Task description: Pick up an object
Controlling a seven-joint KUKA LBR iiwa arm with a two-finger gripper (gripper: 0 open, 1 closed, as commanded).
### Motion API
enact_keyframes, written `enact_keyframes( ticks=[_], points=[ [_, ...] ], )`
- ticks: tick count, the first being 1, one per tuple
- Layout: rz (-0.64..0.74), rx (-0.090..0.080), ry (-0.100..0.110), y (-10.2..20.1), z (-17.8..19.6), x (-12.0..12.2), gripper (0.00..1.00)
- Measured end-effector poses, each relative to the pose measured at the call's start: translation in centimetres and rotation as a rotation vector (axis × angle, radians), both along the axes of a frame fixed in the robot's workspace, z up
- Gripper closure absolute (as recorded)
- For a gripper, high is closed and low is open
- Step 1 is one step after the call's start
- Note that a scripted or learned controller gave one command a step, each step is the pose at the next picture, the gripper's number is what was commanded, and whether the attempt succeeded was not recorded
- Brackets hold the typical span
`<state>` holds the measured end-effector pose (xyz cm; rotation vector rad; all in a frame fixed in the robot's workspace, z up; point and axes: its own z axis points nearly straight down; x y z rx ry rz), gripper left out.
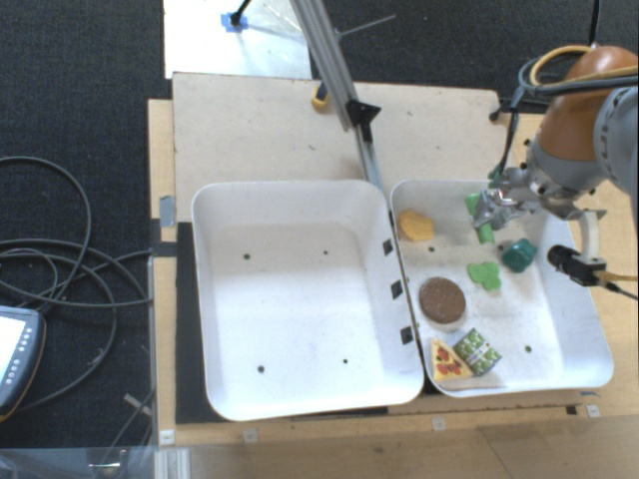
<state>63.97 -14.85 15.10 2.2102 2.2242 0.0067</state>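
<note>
**Gripper low over the right bin's upper part**

The gripper (491, 216) sits at the upper right of the frame, above the right bin (589, 352), with small green pieces (475, 206) right at its tip. Whether its fingers are open or closed cannot be told. Just below lie a teal block (518, 255) and a green toy (485, 274). A yellow piece (416, 228), a brown disc (441, 299) and a pizza slice (448, 360) lie further left.
</note>
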Motion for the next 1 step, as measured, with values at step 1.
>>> enact_keyframes(
  ticks=[1],
  points=[
    [0.001,-0.001,-0.002,0.43,6.12,0.94,1.00]
  ],
)
